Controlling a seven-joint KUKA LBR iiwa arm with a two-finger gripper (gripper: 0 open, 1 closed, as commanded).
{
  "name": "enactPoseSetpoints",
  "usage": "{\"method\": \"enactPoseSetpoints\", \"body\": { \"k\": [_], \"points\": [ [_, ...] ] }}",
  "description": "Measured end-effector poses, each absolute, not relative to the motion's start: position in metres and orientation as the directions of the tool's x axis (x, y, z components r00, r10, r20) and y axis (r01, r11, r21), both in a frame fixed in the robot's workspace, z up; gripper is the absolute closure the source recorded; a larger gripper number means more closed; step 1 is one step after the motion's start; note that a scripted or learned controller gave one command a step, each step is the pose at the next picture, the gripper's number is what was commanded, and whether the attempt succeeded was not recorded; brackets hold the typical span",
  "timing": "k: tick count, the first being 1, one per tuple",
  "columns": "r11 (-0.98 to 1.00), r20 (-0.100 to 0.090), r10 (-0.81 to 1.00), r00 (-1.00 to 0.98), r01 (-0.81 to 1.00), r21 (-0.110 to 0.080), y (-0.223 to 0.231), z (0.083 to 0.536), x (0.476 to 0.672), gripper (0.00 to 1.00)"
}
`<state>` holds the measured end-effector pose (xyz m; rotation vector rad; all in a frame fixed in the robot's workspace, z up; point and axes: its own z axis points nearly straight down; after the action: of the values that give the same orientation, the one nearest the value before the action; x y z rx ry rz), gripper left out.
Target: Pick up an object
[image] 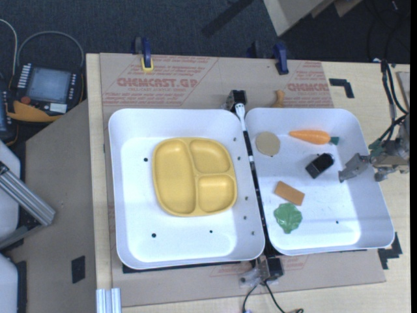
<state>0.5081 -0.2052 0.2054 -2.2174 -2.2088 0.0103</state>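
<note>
In the right bin [371,230] lie several small objects. An orange carrot [310,136] is at the back, with a round tan disc [267,144] to its left. A black block [319,165] sits near the middle. Nearer the front are a flat orange-brown block [288,192] and a green broccoli piece [287,217]. My gripper [355,167] hangs low at the bin's right side, a short way right of the black block and touching none of the objects.
The left bin [130,233] holds a yellow divided plate [194,175]. Cables and clamps run along the bench's right edge [394,109]. A pendant with a screen [47,87] rests off the bench at the left.
</note>
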Motion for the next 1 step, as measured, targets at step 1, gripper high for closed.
{"method": "enactPoseSetpoints", "body": {
  "k": [1],
  "points": [
    [0.000, 0.000, 1.000, 0.000, 1.000, 0.000, -0.2047, 0.2122, 0.5114, 0.00]
  ]
}}
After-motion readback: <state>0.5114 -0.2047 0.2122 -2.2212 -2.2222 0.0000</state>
